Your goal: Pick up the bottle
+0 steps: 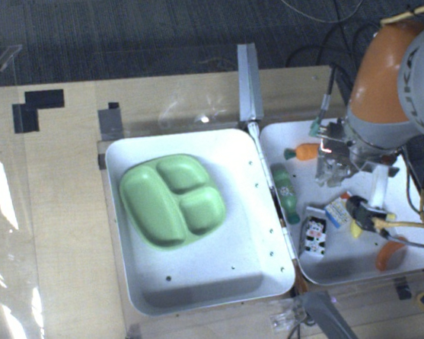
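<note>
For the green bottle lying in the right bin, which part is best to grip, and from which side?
Grip the green plastic bottle across its middle, coming from above: it lies flat along the right white bin's left wall, so only its top and right flank look reachable.

Bright overhead light, glare streaks on clear panel at left, slightly soft focus

Arm: grey, enters from 3 o'clock, bulky joint at the upper right.
Band: orange, above the wrist, towards 1 o'clock.
Wrist: points down and towards 9 o'clock.
Gripper: hangs low, right of centre; metal parts blurred.
</note>
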Robot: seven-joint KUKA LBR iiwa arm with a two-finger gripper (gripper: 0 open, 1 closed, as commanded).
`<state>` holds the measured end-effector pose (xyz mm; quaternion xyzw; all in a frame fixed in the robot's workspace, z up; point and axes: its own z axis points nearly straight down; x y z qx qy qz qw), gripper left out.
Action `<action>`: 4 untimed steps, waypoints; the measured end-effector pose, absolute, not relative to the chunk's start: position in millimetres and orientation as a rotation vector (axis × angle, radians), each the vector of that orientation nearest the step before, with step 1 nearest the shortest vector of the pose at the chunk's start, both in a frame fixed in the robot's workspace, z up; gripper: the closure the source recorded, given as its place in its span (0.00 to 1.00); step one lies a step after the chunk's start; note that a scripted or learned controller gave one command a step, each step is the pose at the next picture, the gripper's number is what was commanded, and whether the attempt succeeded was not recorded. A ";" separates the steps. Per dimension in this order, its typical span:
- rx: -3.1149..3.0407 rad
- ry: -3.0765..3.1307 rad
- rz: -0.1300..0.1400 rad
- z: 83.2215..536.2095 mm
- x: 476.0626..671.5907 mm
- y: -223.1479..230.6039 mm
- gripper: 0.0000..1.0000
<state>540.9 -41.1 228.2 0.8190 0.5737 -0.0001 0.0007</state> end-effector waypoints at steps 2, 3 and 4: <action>2.583 1.790 -0.003 182.7 555.1 12.3 0.00; 2.665 1.666 -0.002 182.2 498.4 -11.9 0.00; 2.527 1.864 0.001 222.7 590.7 -35.3 0.00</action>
